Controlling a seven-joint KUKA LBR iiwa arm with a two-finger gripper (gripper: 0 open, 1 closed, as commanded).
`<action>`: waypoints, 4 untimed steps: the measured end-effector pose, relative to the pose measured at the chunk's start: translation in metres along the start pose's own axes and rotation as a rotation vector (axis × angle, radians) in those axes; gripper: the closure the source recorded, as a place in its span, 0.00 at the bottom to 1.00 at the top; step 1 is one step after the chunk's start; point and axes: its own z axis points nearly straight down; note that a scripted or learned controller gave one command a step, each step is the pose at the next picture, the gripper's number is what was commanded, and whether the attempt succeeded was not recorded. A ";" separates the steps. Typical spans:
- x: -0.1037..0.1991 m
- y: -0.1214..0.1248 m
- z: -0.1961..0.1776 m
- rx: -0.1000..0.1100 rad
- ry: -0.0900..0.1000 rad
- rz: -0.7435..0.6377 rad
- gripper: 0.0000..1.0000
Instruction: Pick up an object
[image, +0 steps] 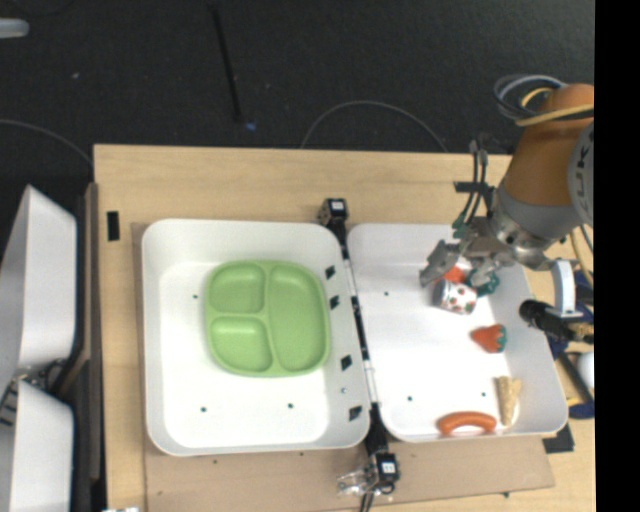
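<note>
My gripper (458, 274) hangs over the upper right part of the right bin (410, 340), with its grey fingers (437, 266) spread open. Just below it lies a small white cube with red dots (459, 298). A small orange bit (455, 274) shows between the fingers, and I cannot tell whether it is touched. A teal piece (489, 286) sits by the right finger. Further down the bin lie a red strawberry-like toy (488, 338), a tan wedge (509, 398) and an orange curved piece (466, 424).
The left bin (170, 400) holds a green divided plate (268, 317) at its middle. A ridge with black clips (352, 330) divides the two bins. The left half of the right bin is bare white floor.
</note>
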 end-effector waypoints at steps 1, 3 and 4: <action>0.000 0.003 -0.008 -0.013 -0.002 -0.003 0.00; -0.001 -0.004 0.106 -0.009 -0.002 0.001 0.00; -0.002 -0.002 0.091 -0.016 -0.002 0.004 1.00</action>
